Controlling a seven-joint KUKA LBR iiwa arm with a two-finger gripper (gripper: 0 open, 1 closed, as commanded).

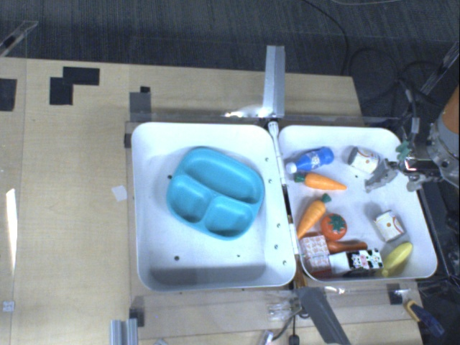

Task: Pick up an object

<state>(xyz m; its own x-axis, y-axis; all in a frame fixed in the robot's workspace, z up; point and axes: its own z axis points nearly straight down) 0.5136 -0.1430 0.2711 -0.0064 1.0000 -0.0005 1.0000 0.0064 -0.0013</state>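
Nearest the camera, along the bottom edge of the right bin (431,268), a clear-wrapped block (315,251), a dark packet with a printed label (361,257) and a yellow lemon-shaped piece (397,256) are seen in a row. Moving from the left, the left bin (151,264) is occupied by 1 blue tray (214,192) with 3 compartments, lying tilted across the bin floor. In the right bin, 1 blue bottle with a white cap (310,159) is found at the top left, with 2 orange carrots below it: 1 lying crosswise (325,182) and 1 slanted (310,216) just beside a red-orange tomato with a green stem (333,226). Further right, 2 small white cups are counted, 1 near the top (361,159) and 1 lower down (389,225). No single item is marked out as the task's thing; every loose piece is in the right bin. At the right rim the gripper (392,171) is seen over that bin, its grey fingers spread apart with nothing between them, near the upper white cup but not touching it.
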